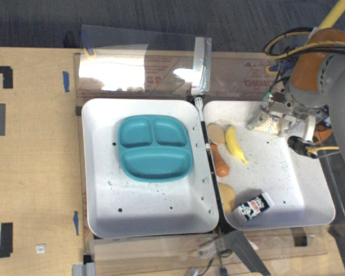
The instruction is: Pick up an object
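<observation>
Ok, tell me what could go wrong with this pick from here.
1. The banana, carrot and wooden spoon lie close together near the right bin's left wall, so closing on one could nudge another or catch two.
2. The small black-and-white carton lies tilted near the front wall and may slip.
3. The gripper sits over the bin's back right, away from all of them.
</observation>
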`<control>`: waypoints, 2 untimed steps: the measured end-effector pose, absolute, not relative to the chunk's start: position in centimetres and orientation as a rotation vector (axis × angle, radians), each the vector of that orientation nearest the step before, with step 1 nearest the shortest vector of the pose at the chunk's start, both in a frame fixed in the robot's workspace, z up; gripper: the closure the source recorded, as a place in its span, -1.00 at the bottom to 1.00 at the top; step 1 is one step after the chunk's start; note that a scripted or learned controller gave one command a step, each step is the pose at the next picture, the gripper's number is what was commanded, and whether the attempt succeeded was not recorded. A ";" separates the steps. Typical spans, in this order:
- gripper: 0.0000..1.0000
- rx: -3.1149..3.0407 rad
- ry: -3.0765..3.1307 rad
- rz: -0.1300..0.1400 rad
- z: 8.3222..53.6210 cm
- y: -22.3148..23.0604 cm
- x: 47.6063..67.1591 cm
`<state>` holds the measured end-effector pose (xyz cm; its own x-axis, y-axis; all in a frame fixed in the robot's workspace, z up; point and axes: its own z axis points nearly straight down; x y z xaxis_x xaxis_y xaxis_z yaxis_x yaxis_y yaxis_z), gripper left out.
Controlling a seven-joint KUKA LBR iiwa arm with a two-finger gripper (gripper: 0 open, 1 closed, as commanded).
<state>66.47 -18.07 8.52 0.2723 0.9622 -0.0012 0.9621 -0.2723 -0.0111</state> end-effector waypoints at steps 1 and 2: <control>-1.00 -2.316 -2.123 -0.002 11.4 -14.2 66.1; -1.00 -2.092 -2.364 -0.015 9.4 -10.4 64.0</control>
